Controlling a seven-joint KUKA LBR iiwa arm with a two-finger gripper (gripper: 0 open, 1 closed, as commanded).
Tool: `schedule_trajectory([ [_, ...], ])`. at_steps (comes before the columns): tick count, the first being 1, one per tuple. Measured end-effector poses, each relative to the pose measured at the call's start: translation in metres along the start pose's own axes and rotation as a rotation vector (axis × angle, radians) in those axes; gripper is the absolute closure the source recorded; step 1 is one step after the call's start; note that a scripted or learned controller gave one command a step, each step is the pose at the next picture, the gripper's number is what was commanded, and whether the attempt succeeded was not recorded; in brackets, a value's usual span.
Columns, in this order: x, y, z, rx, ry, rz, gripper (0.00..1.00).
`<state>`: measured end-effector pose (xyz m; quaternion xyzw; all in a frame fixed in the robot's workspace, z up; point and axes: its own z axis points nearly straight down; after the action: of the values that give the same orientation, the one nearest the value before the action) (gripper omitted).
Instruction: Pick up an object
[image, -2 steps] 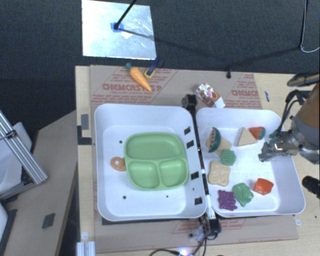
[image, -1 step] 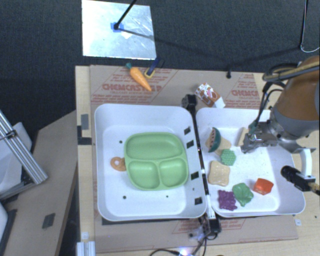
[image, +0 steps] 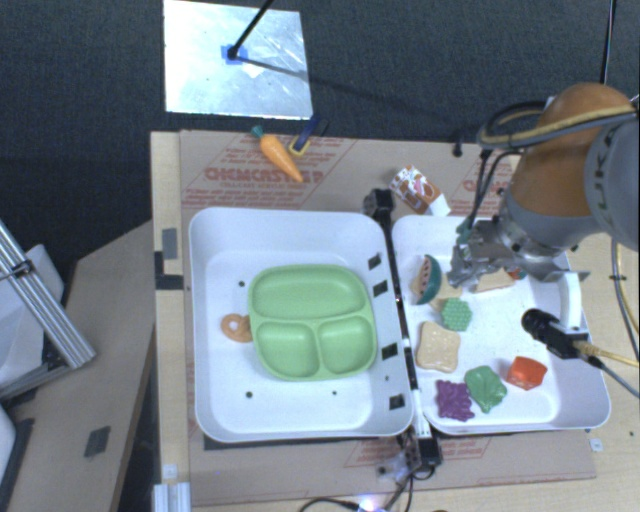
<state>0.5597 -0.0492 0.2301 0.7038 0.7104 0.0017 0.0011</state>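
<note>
The jaws hang low over the upper part of the right bin, reaching in from 3 o'clock; I cannot tell whether they are parted or closed, and nothing is seen held. The nearest pick looks to be the watermelon slice, just beside the jaws at about 8 o'clock, its long axis running roughly 12 to 6. The green round piece lies near at 6 o'clock. Further toward 6 sit the toast, purple grapes, green leaf piece and red piece.
</note>
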Motion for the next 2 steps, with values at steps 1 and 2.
schedule_trajectory([
  [1,0.043,0.012,0.0,0.001,0.0,0.001,1.0],
  [2,0.061,0.022,0.016,0.003,-0.001,0.003,1.0],
])
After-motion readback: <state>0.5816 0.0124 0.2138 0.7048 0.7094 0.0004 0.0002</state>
